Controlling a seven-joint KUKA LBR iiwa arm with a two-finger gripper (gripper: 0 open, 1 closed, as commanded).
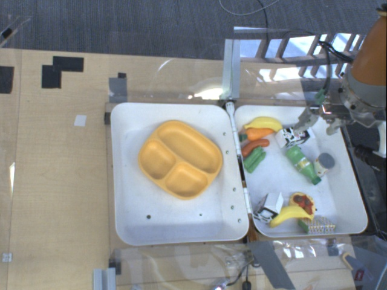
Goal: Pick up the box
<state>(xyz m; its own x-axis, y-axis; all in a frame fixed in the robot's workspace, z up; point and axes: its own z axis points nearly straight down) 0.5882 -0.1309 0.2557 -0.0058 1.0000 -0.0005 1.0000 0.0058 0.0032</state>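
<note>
Clutter threatens: gripper, finger state unclear, hangs far from the box, risking the bottle.

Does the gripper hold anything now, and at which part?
It cannot be told: the gripper is at a small box, but no hold is clearly visible.

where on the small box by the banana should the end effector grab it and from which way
Grip the box across its short sides near the upper left end, coming from above. It lies tilted in the right bin, and the banana touches its lower right side, so that end looks crowded. The end effector is near the far end of the bin, by the green bottle.
</note>
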